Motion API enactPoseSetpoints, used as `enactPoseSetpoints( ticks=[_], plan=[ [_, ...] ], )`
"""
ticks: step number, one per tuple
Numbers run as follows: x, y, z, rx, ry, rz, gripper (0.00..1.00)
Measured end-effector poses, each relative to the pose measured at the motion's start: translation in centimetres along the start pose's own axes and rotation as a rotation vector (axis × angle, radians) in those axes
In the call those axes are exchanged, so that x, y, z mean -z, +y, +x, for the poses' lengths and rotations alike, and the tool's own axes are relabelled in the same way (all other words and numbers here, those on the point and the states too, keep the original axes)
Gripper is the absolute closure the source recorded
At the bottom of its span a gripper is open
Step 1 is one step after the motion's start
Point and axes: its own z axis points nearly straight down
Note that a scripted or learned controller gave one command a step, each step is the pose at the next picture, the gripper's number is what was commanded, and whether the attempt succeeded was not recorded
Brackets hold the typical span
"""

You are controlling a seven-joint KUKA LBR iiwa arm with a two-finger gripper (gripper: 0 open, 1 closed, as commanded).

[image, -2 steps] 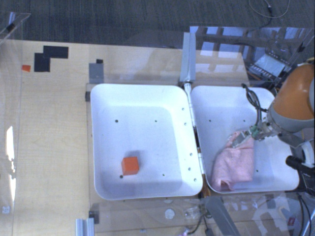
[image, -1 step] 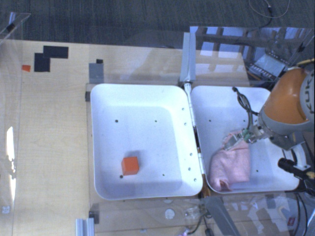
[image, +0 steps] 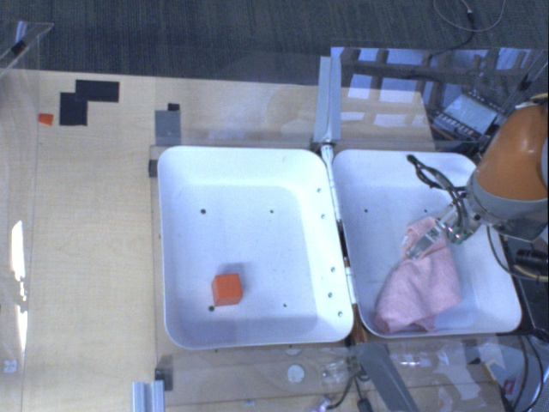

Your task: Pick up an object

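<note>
A crumpled pink cloth [image: 420, 292] lies in the near right part of the right bin [image: 377, 191]. Its upper tip is drawn up into a peak. My gripper [image: 422, 240] reaches in from the right and is shut on that peak, with pink fabric showing between its fingers. The rest of the cloth still rests on the bin floor. A small orange cube [image: 227, 289] sits alone in the near left part of the left bin [image: 249, 187], far from the gripper.
The ridge where the two bins meet [image: 336, 230] runs between the cube and the cloth. The orange wrist band [image: 515, 157] hangs over the right bin's far right side. Cables and equipment [image: 467, 110] stand behind it.
</note>
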Motion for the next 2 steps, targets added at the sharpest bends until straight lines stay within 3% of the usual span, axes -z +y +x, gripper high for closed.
enactPoseSetpoints(
  ticks=[1,2],
  plan=[
    [-0.2,1.9,-3.3,-0.258,0.004,0.002,0.0],
    [-0.3,4.7,-6.5,-0.258,0.003,0.001,0.0]
  ],
)
